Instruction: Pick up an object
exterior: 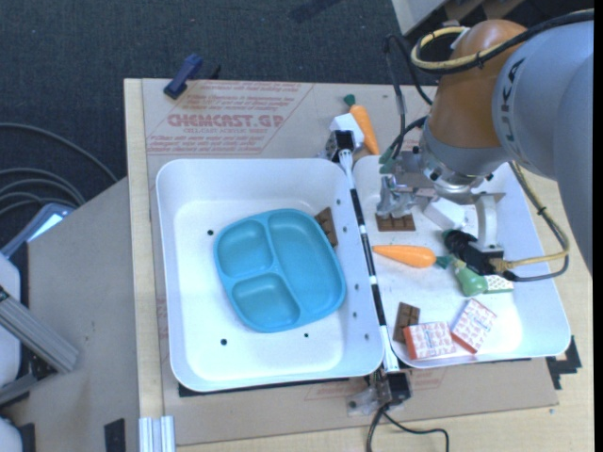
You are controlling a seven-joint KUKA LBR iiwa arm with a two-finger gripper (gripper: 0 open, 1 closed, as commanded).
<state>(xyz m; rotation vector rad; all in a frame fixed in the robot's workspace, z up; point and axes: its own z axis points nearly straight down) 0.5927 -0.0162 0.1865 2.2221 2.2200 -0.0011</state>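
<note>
My gripper point(397, 201) hangs low over the upper left part of the right bin point(539, 301), its fingers open. A brown chocolate bar point(396, 222) lies on the bin floor right at the fingertips, not lifted. Just in front of it lies an orange carrot point(405, 254). Further toward the front are a green-topped piece point(470, 280), a second small brown bar point(407, 314) and two red-and-white boxes point(429, 339) point(474, 325). Nothing sits between the fingers.
The left bin point(179, 252) holds a blue divided plate point(279, 268) with a brown piece point(326, 225) at its right edge. Another carrot point(363, 128) lies on the board behind the bins. A blue item point(183, 76) rests at the board's far left corner.
</note>
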